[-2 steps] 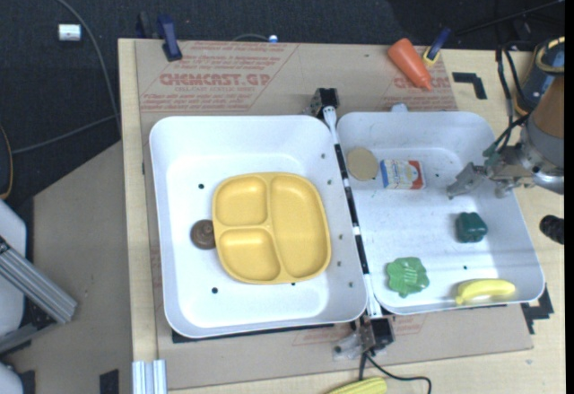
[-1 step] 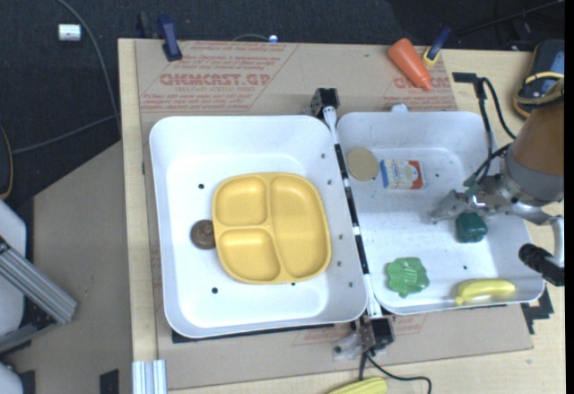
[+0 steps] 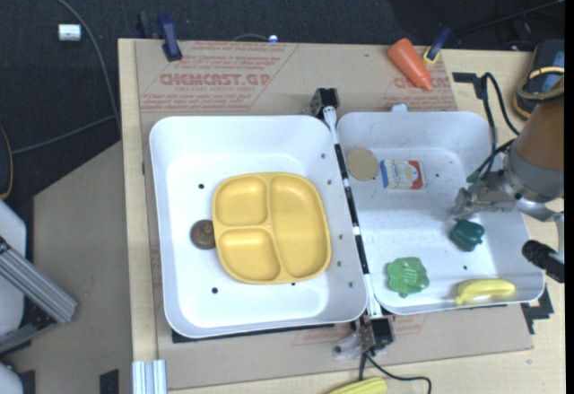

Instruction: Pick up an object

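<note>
the task is at its grasping stage, and nothing is lifted yet as far as the view shows. the arm reaches over the right edge of the right bin, and its gripper hangs low just above a small dark green object that lies near the bin's right wall. the object rests on the bin floor, directly below the gripper and perhaps touching it; it does not sit between the fingers in any way the view can confirm. whether the fingers are spread or pressed together cannot be told, since they are small and dark against the wrist.

the other candidates lie untouched in the same bin: a light green toy near the front edge, a yellow banana beside the front right corner, a small white carton with a red and blue label toward the back, and a tan disc against the left wall. the left bin carries a yellow divided plate in its middle, with a brown round piece touching the plate's left side.

what remains, by this reading, is the whole of the pick: closing on the dark green object, getting a firm hold, and raising it clear of the bin floor. the object looks small and rounded, so it could slip away toward the wall.
</note>
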Robot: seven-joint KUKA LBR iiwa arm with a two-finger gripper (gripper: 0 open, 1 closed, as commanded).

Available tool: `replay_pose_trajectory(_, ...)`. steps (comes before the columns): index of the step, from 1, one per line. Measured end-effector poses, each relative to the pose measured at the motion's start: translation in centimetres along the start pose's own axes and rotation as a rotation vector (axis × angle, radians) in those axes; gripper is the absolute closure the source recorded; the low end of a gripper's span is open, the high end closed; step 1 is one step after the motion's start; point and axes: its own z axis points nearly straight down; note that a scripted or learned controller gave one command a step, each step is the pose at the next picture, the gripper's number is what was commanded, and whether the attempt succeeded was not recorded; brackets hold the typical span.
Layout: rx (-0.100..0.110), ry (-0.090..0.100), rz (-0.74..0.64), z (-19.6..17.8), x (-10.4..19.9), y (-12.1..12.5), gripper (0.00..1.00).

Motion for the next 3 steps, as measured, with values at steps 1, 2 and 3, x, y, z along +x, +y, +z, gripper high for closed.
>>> replay_pose_trajectory(1,0.0,0.0,0.0,0.0,0.0,0.0,0.0)
replay_pose_trajectory(2,0.003,0.001,0.0,1.1,0.6,-3.3,0.0)
replay_pose_trajectory(3,0.0,0.0,0.0,0.1,0.6,-3.2,1.0)
